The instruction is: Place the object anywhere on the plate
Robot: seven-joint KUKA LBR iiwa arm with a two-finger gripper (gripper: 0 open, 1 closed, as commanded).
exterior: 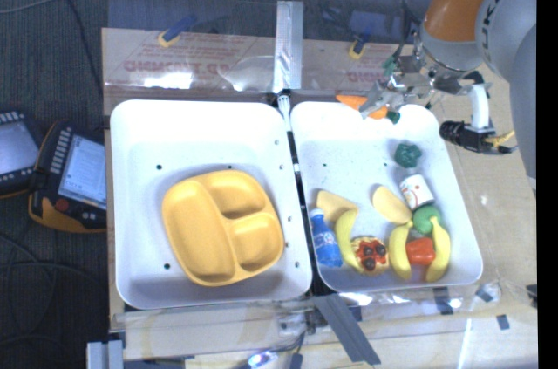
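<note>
Your yellow plate (223, 223) sits in the left bin (131, 175), well apart from the gripper (390, 101) at the right bin's (453, 184) far rim. Gripper clenched on an orange carrot-like piece (350, 101); grip looks marginal, so it could drop mid-carry.

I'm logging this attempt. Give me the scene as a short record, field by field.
plate: yellow plate, with compartments, in left bin
right bin: toy food heaped at its near end, with blue bottle, bananas, green ball
gripper: over far edge of right bin, an orange piece beside it
grip: cannot tell
task state: nothing on plate yet
</note>
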